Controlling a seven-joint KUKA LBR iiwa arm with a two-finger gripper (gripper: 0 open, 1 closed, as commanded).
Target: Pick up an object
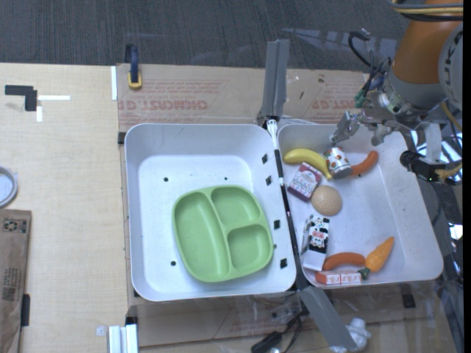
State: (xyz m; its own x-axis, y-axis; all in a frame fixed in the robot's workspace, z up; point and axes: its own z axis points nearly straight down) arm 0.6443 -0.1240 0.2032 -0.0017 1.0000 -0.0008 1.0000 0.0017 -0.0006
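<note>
My gripper (362, 129) hangs over the back of the right bin (412, 219). Its fingers are spread open and there is nothing between them. Just below it lie a small tin can (338, 162), a yellow banana (305, 157) and an orange-red sausage (363, 163). Further forward are a small maroon box (304, 182), a tan egg-shaped ball (326, 200) and a cow-print carton (317, 234). At the front of the bin lie a second sausage (343, 259), a carrot (380, 254) and a red and white pack (340, 276).
The left bin (147, 197) holds a green divided plate (223, 232). A grey divider post (276, 79) stands between the bins at the back. A cardboard sheet lies behind the bins, and cables hang off the arm at the right.
</note>
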